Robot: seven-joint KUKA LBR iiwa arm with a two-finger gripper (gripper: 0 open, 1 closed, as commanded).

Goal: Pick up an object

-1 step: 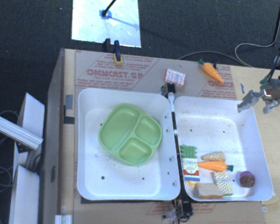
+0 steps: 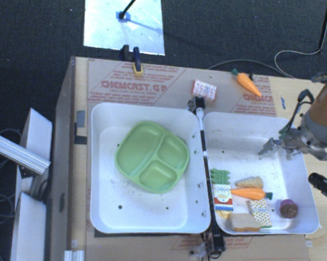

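The toy foods lay clustered at the lower right of the frame in the right bin (image 2: 246, 132): a carrot (image 2: 250, 194), bread slice (image 2: 244, 222) and purple ball (image 2: 288, 208). The jaws (image 2: 277, 147) stood spread and empty above them, mid-right. This looked like the approach step; next came a descent onto one piece.

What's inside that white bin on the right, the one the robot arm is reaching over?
The right bin holds toy food near its front: green beans, a carrot, bread slices, small cartons and a dark plum. The arm hides part of its far right edge.
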